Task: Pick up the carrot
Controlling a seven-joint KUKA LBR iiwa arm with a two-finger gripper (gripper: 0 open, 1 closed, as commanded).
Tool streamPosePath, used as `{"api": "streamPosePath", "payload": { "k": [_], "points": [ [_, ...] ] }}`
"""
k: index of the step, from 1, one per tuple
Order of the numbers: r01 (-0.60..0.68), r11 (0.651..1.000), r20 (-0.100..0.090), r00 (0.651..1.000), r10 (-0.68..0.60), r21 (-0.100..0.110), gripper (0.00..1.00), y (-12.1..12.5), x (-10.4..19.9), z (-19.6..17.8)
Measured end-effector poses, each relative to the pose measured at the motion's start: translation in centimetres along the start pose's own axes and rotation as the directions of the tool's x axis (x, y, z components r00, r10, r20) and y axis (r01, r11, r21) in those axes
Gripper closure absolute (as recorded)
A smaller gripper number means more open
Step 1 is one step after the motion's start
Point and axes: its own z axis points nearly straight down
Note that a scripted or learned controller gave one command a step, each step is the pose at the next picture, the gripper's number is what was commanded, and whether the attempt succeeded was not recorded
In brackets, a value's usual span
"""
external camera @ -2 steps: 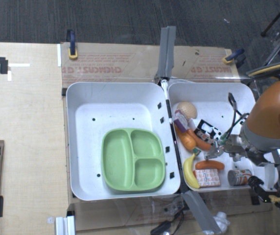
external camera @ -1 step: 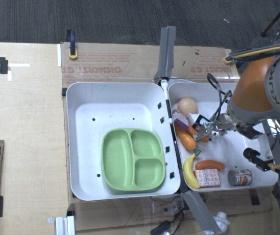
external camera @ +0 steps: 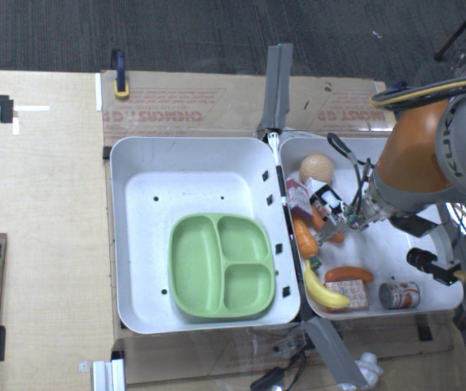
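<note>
Two bins sit side by side; the left one (external camera: 135,218) carries a green plate (external camera: 221,265). In the right bin (external camera: 396,255), the carrot (external camera: 305,238) lies against the left wall, a banana (external camera: 324,292) just below. It looks stiff, light and smooth, so I'd grip mid-length. My gripper (external camera: 331,228) hangs just beside it; how it stands I cannot tell. That wall crowds me; open floor lies rightward.

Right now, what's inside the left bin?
The left bin holds a green divided plate, nothing in its three sections. A few small dark spots dot the floor. Whatever lies under the plate is covered.
</note>
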Motion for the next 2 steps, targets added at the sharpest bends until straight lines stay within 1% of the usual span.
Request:
{"api": "streamPosePath", "payload": {
  "k": [1,2],
  "points": [
    [-0.004,1.0,0.0,1.0,0.004,0.001,1.0,-0.1,-0.1,-0.9],
    [-0.167,0.986,-0.001,0.986,0.167,0.003,1.0,7.0,7.1,-9.8]
  ]
}}
